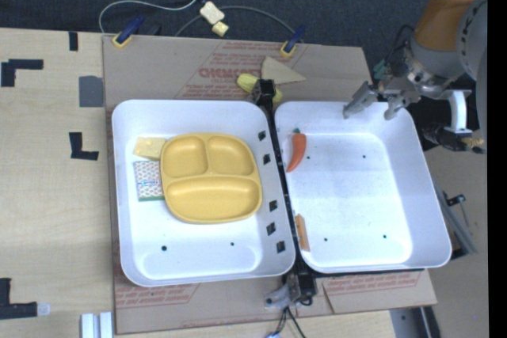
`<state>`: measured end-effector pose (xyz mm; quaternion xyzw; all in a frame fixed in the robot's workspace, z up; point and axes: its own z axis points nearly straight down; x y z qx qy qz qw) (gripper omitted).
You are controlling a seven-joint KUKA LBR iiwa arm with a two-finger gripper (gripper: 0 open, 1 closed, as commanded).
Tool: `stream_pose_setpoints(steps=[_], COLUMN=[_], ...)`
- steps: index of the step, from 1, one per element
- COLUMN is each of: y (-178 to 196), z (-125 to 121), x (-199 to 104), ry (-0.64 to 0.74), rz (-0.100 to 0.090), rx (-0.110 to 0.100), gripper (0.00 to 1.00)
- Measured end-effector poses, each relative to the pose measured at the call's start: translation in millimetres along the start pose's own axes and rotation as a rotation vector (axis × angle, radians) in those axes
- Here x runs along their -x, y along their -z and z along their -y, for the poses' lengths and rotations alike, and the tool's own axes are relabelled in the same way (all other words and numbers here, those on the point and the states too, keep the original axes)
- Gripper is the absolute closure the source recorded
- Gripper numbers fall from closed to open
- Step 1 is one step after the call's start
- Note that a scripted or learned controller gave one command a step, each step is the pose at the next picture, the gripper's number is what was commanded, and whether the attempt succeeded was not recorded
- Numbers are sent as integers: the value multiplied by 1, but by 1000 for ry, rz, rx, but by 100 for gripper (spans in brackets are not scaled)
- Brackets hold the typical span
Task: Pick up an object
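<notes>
The carrot [295,150] lay at the right bin's [396,194] left edge. The claw [372,103] hung spread over that bin's top rim, pinching nothing. A yellow plate [210,176] sat in the left bin [198,257]. Red print on the cardboard [230,67] was too blurry to read.

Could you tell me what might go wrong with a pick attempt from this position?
The carrot lies against the right bin's left wall, so a finger may strike the wall. The gripper sits at the bin's far rim, well away from it, with fingers spread. The divided yellow tray is probably too broad to grasp.
</notes>
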<state>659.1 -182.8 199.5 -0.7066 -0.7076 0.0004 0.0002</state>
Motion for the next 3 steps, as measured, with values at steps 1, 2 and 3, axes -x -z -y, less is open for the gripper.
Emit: stream_pose_setpoints(steps=[1, 2, 3], y=[-94, -115, -103], z=[5, 2, 1], x=[-84, -88, -88], ry=[5, 0, 0], rz=[-5, 2, 3], rx=[-10, 1, 3], gripper=[0, 0, 100])
